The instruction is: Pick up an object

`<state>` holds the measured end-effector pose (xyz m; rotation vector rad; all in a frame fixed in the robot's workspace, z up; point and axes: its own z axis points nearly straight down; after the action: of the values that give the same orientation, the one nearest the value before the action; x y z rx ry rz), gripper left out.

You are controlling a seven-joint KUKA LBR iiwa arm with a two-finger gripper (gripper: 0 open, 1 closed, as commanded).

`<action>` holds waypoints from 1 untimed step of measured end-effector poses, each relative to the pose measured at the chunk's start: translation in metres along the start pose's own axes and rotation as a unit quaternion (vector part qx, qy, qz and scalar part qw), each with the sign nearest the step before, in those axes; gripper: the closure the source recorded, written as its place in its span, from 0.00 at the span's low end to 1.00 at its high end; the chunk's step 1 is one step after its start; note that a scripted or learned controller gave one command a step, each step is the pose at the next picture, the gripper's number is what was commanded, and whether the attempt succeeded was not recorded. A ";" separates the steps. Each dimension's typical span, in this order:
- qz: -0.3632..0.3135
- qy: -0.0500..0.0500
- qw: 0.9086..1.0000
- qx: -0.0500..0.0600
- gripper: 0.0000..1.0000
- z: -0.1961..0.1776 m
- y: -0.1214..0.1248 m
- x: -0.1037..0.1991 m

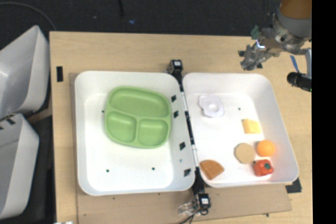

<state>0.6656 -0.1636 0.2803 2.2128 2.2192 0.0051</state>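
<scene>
The right bin [262, 86] holds several small items: a white round lid-like piece [211, 106], a yellow cheese-like wedge [251, 126], an orange ball [265, 148], a tan round cookie [244, 153], a red tomato-like piece [263, 167] and a brown toast-like slice [211, 169]. My gripper [253, 59] hangs over the bench just beyond the right bin's far right corner, high above and apart from all of these. Nothing shows between its fingers.
A green divided plate [138, 117] lies in the left bin [89, 165]. White plastic shapes [21, 92] stand off the bench at the left. Black clips [175, 66] run along the seam between the bins.
</scene>
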 end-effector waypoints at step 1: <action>-0.001 0.001 1.000 0.004 1.00 -0.006 -0.017 0.050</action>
<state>0.6480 -0.1137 0.2862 2.2162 2.2261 0.0000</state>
